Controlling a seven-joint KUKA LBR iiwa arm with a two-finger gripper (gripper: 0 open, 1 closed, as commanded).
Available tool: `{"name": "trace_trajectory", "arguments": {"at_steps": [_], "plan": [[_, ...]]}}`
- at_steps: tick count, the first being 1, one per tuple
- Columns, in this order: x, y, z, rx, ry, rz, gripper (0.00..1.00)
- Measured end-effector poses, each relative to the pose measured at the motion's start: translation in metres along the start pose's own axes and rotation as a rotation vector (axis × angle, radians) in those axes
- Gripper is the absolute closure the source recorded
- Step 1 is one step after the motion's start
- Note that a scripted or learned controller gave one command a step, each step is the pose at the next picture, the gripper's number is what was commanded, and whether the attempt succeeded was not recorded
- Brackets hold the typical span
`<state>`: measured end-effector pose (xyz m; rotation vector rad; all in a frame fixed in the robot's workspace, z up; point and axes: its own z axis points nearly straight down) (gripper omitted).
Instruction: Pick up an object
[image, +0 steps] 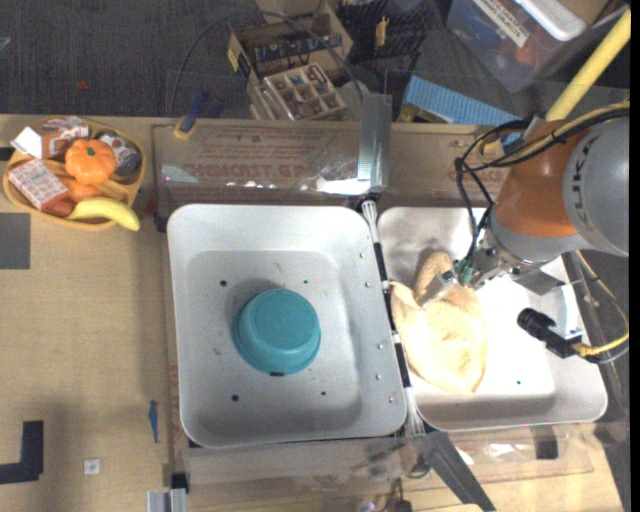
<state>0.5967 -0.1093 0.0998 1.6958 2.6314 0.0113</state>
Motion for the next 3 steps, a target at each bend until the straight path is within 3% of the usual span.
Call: {"name": "trace_trajectory", "arguments": {"at_steps": [1,2,3], "plan": [[-0.0120,0.0487,0.0099,0.002,-0.002,-0.009,0.00],[-0.0115,0.0508,0.0000,-0.001,-0.002,-0.011,1.00],[-0.0114,0.0509,-0.0001,-0.001,-0.003,-0.011,0.00]]}}
